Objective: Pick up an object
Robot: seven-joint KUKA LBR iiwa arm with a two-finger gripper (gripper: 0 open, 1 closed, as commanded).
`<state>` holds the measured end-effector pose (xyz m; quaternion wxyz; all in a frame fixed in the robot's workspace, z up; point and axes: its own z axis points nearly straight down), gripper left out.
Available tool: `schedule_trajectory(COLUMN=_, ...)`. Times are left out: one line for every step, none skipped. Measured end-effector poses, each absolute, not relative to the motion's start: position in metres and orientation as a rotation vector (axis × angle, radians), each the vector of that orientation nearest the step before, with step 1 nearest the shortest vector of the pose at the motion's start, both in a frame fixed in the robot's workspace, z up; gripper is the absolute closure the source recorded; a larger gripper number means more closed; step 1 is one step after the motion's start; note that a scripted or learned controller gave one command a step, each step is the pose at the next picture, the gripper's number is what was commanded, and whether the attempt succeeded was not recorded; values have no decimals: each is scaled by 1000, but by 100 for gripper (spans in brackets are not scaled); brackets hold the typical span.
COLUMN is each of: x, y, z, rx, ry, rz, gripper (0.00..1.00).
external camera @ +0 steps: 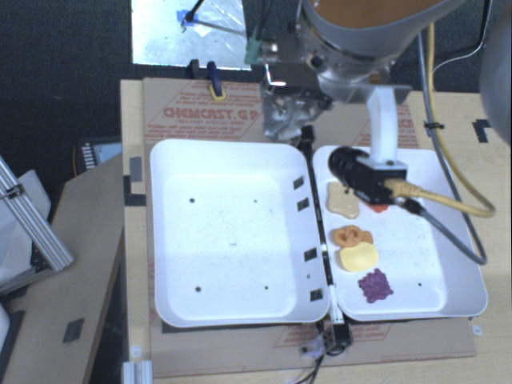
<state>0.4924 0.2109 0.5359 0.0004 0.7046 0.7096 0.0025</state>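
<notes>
Bench surface: a cardboard sheet [208,112] with red lettering lies under both bins.

Arm [360,14]: enters from the upper right. The gripper [292,122] hangs over the rear rims of the bins, close to the line where they meet, above the cardboard and not inside either bin. Whether it is wide or narrow cannot be told from this angle, and nothing is seen in its grasp.

Left bin [160,214]: white floor with a few small dark specks.

Right bin [448,278]: holds all the candidate objects, grouped along its left side near the divider. From back to front:
- a beige piece [344,202], flat and the largest
- a yellow piece [358,257], just in front of the orange one and touching it
- an orange twisted piece [352,235], between beige and yellow
- a purple cluster [374,285], nearest the front wall
- a small red item [378,208], partly hidden, just right of the beige piece
</notes>
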Motion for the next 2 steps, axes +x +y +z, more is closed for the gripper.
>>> schedule_trajectory(x=486, y=235, z=535, rx=2216, ry=2226, rz=5, gripper=100)
schedule_trajectory(x=486, y=234, z=535, rx=2216, ry=2227, rz=4, gripper=0)
